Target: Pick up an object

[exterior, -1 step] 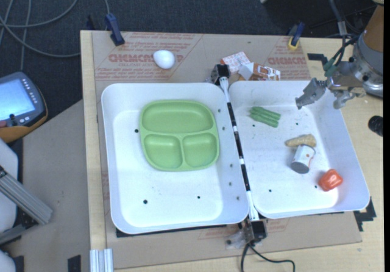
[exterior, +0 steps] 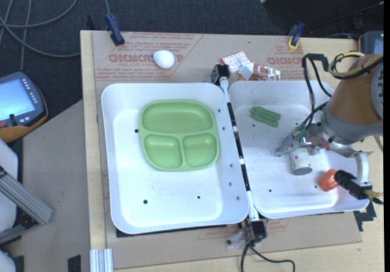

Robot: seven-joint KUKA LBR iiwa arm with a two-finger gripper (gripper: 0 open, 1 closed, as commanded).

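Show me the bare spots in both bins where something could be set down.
Left bin: a broad bare strip in front of the green tray, plus a narrower margin on its left. Right bin: bare floor between the green block and the front wall. Crowded: the right side, around the gripper and orange object.

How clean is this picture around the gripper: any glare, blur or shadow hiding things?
Camera view: light is even, with soft shadows; the white right bin is bright but not washed out; the gripper is slightly soft and crowded by the arm; the green tray and green object read sharply.
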